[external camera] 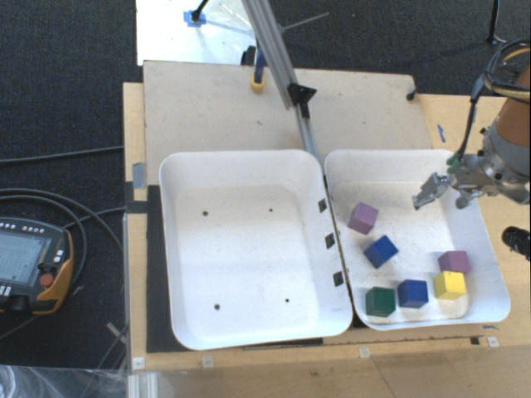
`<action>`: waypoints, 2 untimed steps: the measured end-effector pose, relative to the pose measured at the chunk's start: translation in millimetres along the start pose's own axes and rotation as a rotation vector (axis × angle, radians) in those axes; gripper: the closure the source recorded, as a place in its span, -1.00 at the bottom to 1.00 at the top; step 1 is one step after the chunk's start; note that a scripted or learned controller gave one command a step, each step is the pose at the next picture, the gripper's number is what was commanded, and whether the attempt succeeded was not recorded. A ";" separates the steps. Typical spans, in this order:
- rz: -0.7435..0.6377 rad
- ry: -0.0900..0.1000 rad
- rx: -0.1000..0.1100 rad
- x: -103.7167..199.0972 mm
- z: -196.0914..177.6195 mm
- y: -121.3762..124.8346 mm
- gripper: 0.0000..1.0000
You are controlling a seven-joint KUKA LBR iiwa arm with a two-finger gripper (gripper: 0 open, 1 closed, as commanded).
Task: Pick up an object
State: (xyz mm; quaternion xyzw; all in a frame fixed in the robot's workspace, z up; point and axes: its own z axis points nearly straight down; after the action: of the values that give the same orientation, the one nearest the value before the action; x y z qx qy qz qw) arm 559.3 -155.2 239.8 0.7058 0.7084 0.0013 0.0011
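Two white bins sat side by side, the right bin point(390, 168) holding six cubes. The gripper point(431, 191) hovered over its upper part, fingers apart and holding nothing. The nearest purple cube point(362, 218) lay below-left of it, the blue cube point(380, 250) just beyond.

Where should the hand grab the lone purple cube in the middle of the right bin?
Come straight down on the purple cube and close across two opposite flat sides. It sits apart from the blue cube below it and off the bin wall, so there looks to be room on every side. The hand is up to its right.
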 end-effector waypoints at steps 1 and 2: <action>-0.003 0.002 0.009 34.2 101.6 -6.8 -1.00; 0.001 -0.001 -0.002 37.0 51.6 -28.1 -1.00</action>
State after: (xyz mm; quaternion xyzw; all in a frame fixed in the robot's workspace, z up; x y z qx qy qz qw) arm 531.3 -118.3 188.2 0.7063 0.7079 0.0017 0.0020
